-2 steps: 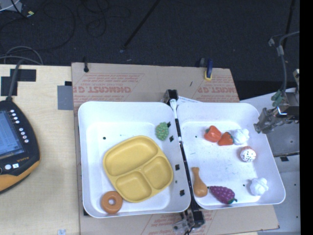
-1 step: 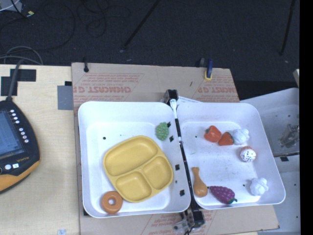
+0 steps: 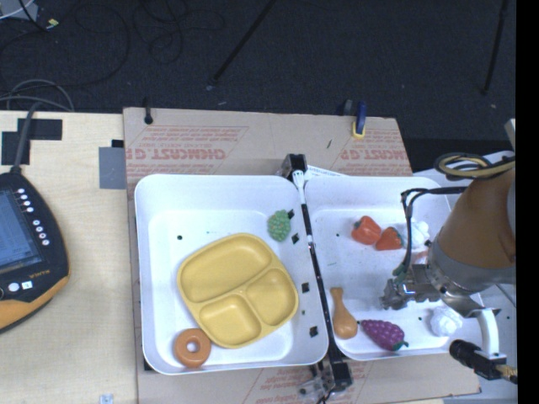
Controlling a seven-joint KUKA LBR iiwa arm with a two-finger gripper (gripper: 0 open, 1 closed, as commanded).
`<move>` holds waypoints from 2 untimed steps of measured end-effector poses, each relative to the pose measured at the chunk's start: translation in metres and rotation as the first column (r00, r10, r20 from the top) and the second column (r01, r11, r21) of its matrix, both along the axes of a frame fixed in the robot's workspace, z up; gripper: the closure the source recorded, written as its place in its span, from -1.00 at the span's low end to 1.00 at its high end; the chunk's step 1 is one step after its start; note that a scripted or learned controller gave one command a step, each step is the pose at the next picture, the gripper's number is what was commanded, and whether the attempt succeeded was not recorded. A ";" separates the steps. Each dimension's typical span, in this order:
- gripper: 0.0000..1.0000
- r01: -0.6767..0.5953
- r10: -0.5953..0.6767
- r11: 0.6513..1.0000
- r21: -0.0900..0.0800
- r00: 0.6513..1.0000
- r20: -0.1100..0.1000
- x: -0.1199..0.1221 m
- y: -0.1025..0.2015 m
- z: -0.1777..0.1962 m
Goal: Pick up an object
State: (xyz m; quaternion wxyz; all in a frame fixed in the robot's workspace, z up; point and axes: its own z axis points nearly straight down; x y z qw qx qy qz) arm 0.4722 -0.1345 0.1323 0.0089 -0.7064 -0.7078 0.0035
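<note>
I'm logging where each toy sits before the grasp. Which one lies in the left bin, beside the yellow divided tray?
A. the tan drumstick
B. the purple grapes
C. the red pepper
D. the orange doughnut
D: the orange doughnut lies in the left bin at the near corner of the yellow divided tray; the other three lie in the right bin.

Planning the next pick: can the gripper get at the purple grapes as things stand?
Probably yes. The gripper hangs in the right bin, and the purple grapes lie just below it in the view, with bare bin floor between. The chicken leg sits beside them but apart, not across the way.
</note>
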 end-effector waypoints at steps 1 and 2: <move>1.00 -0.001 0.001 1.000 -0.011 1.000 0.020 0.088 -0.057 -0.019; 1.00 0.000 0.000 1.000 -0.001 1.000 0.014 0.070 -0.076 -0.045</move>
